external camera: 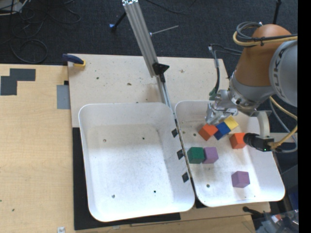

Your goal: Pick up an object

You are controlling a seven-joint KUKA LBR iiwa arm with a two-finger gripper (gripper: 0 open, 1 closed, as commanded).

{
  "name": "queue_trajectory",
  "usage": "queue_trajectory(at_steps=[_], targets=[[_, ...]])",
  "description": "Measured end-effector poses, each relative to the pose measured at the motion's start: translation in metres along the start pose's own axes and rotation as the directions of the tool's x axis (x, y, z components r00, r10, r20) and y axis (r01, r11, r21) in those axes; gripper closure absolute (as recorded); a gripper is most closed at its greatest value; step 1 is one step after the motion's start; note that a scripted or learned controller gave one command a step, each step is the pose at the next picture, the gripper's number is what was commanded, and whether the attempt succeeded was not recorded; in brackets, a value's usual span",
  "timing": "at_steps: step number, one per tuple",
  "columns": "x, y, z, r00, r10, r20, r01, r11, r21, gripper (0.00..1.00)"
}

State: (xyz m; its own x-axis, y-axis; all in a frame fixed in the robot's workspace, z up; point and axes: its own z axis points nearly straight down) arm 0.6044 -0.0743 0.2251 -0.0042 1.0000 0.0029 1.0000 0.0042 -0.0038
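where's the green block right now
The green block lies in the right bin, close to its left wall, touching the purple block on its right.

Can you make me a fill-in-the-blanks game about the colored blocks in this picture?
1. All the blocks lie in the ____ bin of the camera view.
2. The green block touches a ____ block.
3. The gripper hangs just above the ____ block.
4. The number of purple blocks in that bin is ____.

Missing words: right; purple; orange; two
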Motion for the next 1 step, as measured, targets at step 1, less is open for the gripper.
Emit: queue_trajectory(at_steps=[1], targets=[[0.0609,0.0075,0.0057,1.0,-0.001,0.0,0.001,1.0,0.0,1.0]])
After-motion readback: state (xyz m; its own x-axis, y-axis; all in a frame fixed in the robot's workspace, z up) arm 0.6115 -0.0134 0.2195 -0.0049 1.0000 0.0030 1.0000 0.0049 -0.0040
